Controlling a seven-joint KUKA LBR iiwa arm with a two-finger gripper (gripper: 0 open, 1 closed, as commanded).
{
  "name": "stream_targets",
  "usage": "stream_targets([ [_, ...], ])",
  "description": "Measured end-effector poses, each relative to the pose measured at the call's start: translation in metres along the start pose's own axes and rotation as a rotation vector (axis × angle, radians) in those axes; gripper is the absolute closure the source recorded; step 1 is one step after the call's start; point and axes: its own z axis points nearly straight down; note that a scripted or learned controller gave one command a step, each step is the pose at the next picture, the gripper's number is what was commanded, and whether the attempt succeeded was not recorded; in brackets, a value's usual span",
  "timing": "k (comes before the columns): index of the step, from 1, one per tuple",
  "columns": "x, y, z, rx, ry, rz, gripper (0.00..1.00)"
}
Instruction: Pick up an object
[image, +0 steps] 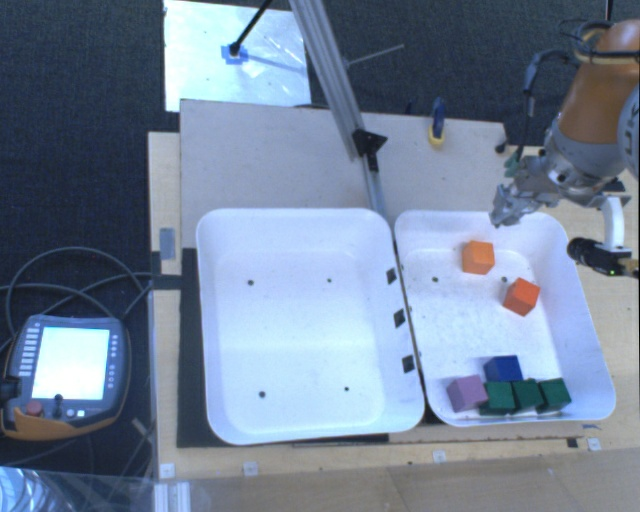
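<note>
The right bin (575, 300) holds two orange cubes: one (478, 257) near its far side and another (521, 296) a little nearer and to the right. Along its near edge sit a pink block (466, 391), a blue block (503, 368) and two green blocks (499, 397) (549, 394). My gripper (506, 212) hangs over the bin's far edge, up and right of the first orange cube, with nothing visible between its fingers. It is too small to tell how the fingers stand.
The left bin (300, 320) lies beside the right one. A slanted metal pole (340, 90) crosses the bench behind the bins. A yellow-and-blue clamp (437, 122) sits at the bench's far edge. A teach pendant (65, 375) lies on the floor at the left.
</note>
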Motion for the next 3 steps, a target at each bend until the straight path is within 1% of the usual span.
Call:
stream_targets([
  [1,0.055,-0.003,0.009,0.006,0.003,-0.005,1.00],
  [2,0.105,-0.008,0.015,0.006,0.003,-0.005,1.00],
  [3,0.153,-0.002,0.012,0.003,0.004,-0.005,1.00],
])
